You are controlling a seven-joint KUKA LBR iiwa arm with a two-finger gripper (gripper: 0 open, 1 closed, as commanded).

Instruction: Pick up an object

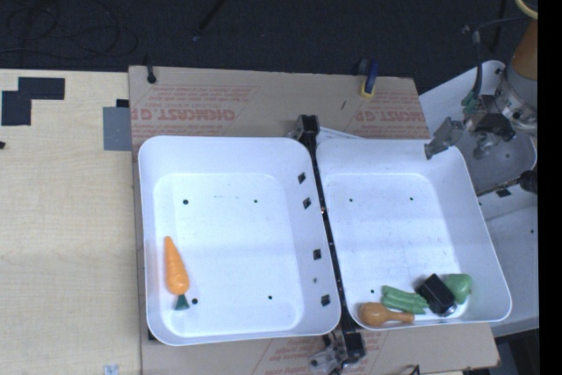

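Camera view: no object is lifted yet. A toy carrot (176, 267) lies in the left bin (219, 155); green, black and orange pieces (420, 300) crowd the right bin's (399, 161) near corner. The gripper (450, 136) hangs at that bin's far rim, nothing seen held; a descent is judged next.

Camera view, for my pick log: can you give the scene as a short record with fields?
left bin: carrot near its front-left corner
right bin: front-right corner cluster of a green vegetable, black block, green piece, orange pear-shaped piece
gripper: above the right bin's back-right rim, apart from the objects
held: nothing visible
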